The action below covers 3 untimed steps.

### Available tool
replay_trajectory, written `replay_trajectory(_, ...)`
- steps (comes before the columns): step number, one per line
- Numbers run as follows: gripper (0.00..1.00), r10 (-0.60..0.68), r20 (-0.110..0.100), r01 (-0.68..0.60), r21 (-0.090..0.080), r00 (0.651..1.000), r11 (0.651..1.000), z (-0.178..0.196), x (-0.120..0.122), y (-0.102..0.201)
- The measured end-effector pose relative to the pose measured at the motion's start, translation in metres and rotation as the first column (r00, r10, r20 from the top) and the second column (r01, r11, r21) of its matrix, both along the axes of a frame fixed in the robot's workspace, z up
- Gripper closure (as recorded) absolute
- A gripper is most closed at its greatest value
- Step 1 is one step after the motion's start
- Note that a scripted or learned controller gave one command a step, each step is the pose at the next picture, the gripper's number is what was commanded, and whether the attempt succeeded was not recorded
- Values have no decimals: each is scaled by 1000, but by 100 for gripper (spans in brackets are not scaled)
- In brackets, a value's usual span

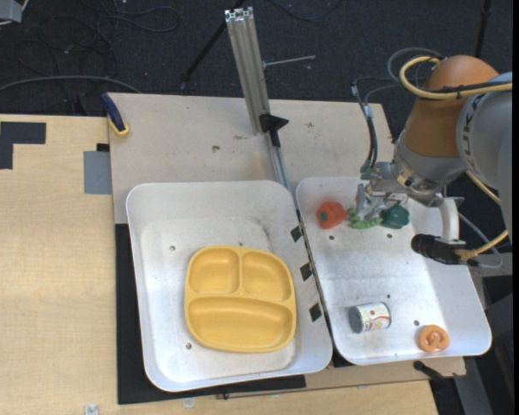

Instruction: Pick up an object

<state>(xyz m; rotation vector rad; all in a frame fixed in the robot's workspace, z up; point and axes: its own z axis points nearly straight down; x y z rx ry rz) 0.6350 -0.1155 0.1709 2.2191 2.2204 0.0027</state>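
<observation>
Hovering low at the far end of the right bin (467, 335), end effector (374, 207) is over a green toy (389, 218) next to the orange ball (330, 214); can't tell if it's clamped or apart, nothing lifted yet imo.

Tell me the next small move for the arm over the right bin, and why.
Probably a short, straight descent. The gripper hangs at the far end of the right bin, right at the green object, with the orange-red one just beside it. Nothing visibly sits between its fingers, so I'd settle on the green piece before closing, rather than travel to the can or orange ring.
</observation>
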Motion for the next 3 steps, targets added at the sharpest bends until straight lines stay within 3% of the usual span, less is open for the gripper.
replay_trajectory(1, 100, 0, 0, 0, 0, 1000, 1000, 51, 1, -1)
replay_trajectory(3, 100, 5, -4, -5, 2, 1000, 1000, 63, 1, 99)
